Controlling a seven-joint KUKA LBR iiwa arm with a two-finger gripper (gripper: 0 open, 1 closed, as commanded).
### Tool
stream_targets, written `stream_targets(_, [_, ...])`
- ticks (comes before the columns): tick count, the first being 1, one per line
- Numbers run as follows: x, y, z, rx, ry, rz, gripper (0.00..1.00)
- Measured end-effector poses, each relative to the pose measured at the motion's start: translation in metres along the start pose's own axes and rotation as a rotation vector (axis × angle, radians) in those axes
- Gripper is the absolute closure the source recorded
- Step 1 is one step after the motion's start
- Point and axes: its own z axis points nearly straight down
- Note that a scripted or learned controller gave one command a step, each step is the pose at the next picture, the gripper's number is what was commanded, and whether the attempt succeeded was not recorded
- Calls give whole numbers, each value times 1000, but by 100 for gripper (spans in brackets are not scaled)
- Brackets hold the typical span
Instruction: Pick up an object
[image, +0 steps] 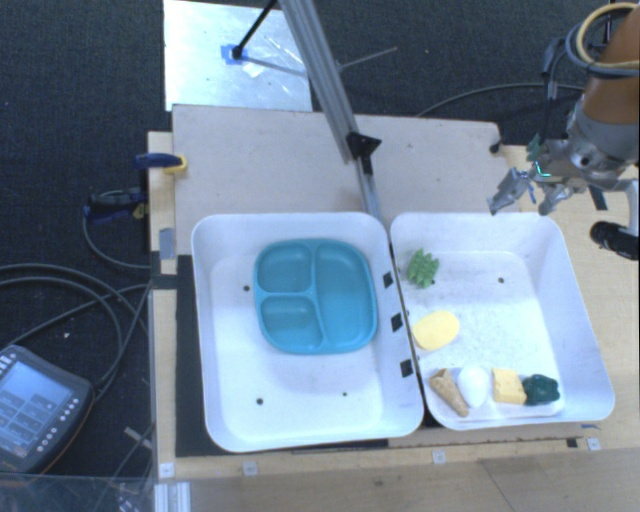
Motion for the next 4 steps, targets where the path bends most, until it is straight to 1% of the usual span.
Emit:
stream_targets(1, [0,0,0,0,-1,-1,0])
stream_targets(2, [-4,-4,61,5,1,5,0])
stream_targets(3, [-11,-3,106,3,0,7,0])
stream_targets(4, [-11,-3,158,4,1,4,0])
